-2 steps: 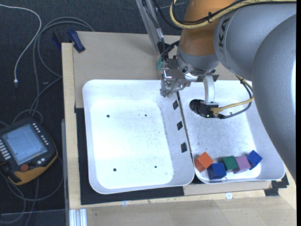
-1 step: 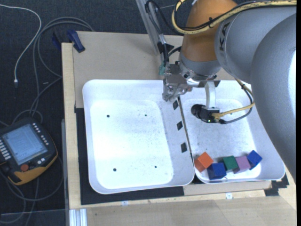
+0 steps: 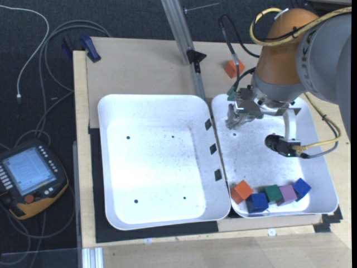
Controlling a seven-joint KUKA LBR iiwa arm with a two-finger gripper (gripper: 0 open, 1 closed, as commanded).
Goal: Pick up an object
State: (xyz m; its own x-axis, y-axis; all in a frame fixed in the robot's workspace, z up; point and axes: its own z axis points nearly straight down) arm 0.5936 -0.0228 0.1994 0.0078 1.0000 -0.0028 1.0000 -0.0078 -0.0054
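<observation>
While the grey arm (image 3: 312, 49) with its orange band reaches in from the right, the wooden table (image 3: 139, 66) under it carries two shallow white bins side by side. The left bin (image 3: 150, 161) has a speckled floor with a few dark dots. The right bin (image 3: 262, 166) holds all the small things, gathered along its near edge.

There are five blocks in a loose row there. An orange block (image 3: 241, 191) sits at the left end, close to the wall between the bins. Just beside it and a little nearer the rim is a dark blue block (image 3: 257, 202), touching or nearly touching the orange one. Next comes a green block (image 3: 273, 194), then a pale purple block (image 3: 287, 193), and at the right end a second blue block (image 3: 301, 187), tilted a bit against the bin's sloping side. They all look like plain small cubes, matte and solid in colour.

The pincer (image 3: 237, 118) hangs over the far left part of the right bin, well apart from the row of blocks. I see nothing between its fingers, and from here I cannot tell whether it is spread or closed.

Beyond the bins, a separate small orange piece (image 3: 231, 68) lies on the table. A handheld control pad (image 3: 28, 175) rests on the dark floor to the left.
</observation>
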